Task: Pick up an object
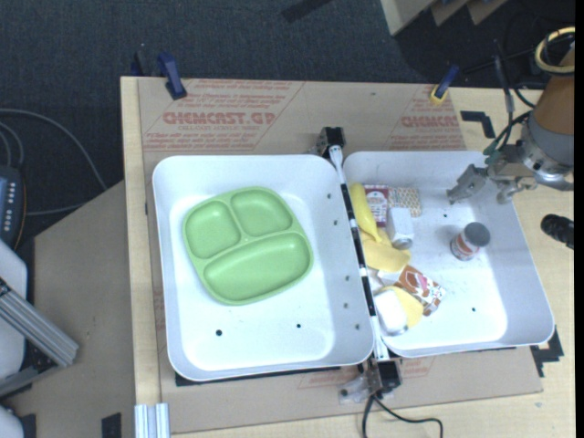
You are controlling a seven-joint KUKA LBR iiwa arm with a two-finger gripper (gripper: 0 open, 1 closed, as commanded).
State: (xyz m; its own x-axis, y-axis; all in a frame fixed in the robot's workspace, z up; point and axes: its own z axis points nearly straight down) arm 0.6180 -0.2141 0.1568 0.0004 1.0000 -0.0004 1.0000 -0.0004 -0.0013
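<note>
My gripper [481,188] hangs over the far right part of the right bin [511,308], open, with nothing between its fingers. A small round can [469,241] with a reddish-brown side stands just in front of it, apart from the fingers. Along the bin's left wall lies a pile: a yellow banana-like piece [362,215], a printed packet [400,196], a small white bottle [400,229], a yellow flat piece [387,258], a red-and-white wrapper [421,287] and a white block [391,311].
The left bin [182,336] holds a green divided plate [246,243]. A black clamp [332,140] sits at the far end of the wall between the bins. Cables hang at the far right behind the arm [550,126].
</note>
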